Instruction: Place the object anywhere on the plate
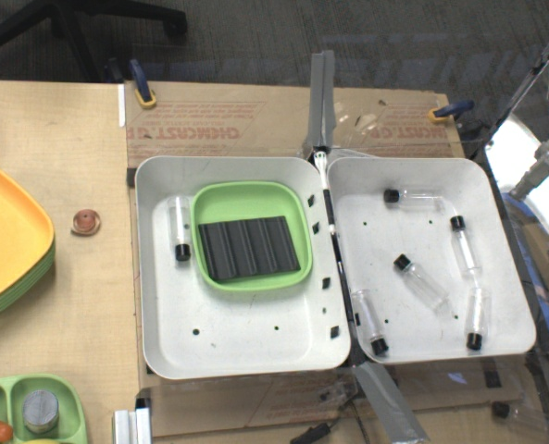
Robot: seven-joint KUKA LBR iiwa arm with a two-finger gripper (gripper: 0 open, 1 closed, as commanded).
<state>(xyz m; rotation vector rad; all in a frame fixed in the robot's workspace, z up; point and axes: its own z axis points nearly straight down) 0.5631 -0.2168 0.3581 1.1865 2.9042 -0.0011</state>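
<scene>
Green plate [249, 203] w/ dark ridged block [247, 248] sits in left bin [228, 345]; one vial [179, 230] just left of it. Five vials in right bin [510, 326]. Can't tell my jaws' state.

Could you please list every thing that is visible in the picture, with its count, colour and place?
bins: 2, white, side by side on the bench
plate: 1, green, left bin
ridged block: 1, dark grey, on the plate
tubes: 6, clear with black caps; five in the right bin, one in the left bin beside the plate
trays: stack, yellow, far left
clamps: 2, blue and orange, back edge
</scene>
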